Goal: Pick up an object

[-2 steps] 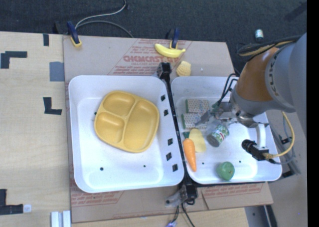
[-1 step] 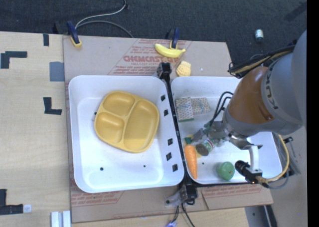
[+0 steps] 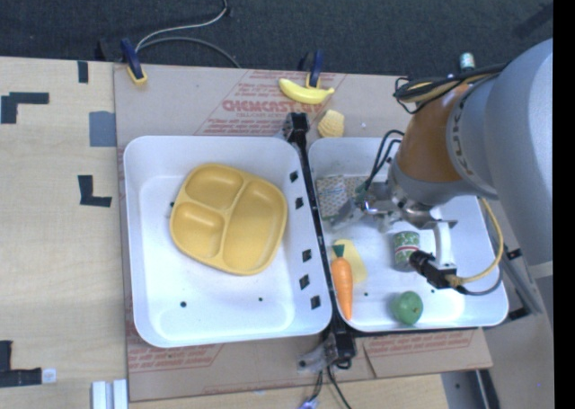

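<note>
The claw (image 3: 355, 209) sits low in the right white bin (image 3: 481, 313), whether spread or closed I cannot tell. The small green-labelled can (image 3: 405, 248) stands just beside it; it looks stiff, light, smooth (likely slippery), best gripped across its round sides.

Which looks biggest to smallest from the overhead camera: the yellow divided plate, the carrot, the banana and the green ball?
1. Yellow divided plate, far the largest.
2. Carrot and banana look about alike, so unranked.
3. Green ball, smallest.
</note>
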